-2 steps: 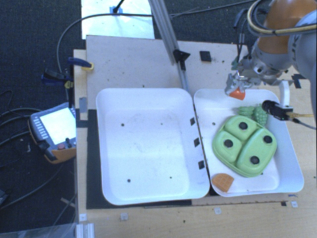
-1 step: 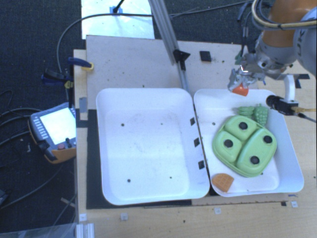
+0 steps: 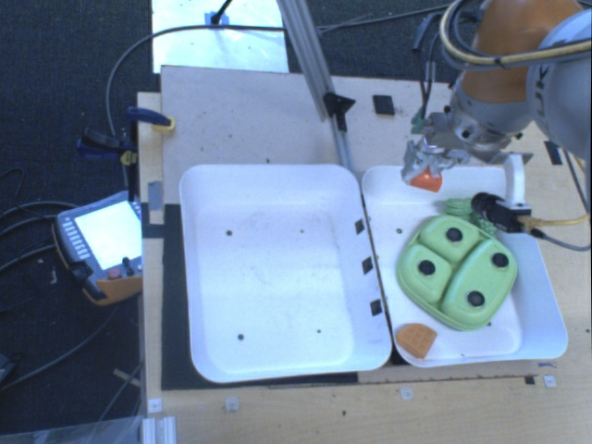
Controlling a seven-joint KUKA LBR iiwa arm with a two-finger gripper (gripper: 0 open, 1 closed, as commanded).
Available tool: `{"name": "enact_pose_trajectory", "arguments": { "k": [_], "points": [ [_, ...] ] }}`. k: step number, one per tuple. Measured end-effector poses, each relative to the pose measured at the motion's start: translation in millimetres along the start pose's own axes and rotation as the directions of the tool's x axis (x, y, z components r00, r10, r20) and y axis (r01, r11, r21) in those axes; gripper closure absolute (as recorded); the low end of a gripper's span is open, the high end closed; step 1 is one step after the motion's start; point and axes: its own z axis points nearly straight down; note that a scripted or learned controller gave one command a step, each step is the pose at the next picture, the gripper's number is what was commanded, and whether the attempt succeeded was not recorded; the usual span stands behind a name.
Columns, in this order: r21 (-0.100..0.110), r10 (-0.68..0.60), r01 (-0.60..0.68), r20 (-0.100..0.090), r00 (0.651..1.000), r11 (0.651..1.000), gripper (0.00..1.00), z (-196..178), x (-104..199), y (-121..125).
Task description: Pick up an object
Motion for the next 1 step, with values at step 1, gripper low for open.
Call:
{"name": "enact_pose_trajectory", "arguments": {
  "k": [1],
  "points": [
    [0.001,0.000,0.000,0.000,1.000,1.000,1.00,-3.4,48.4,-24.3]
  ]
}}
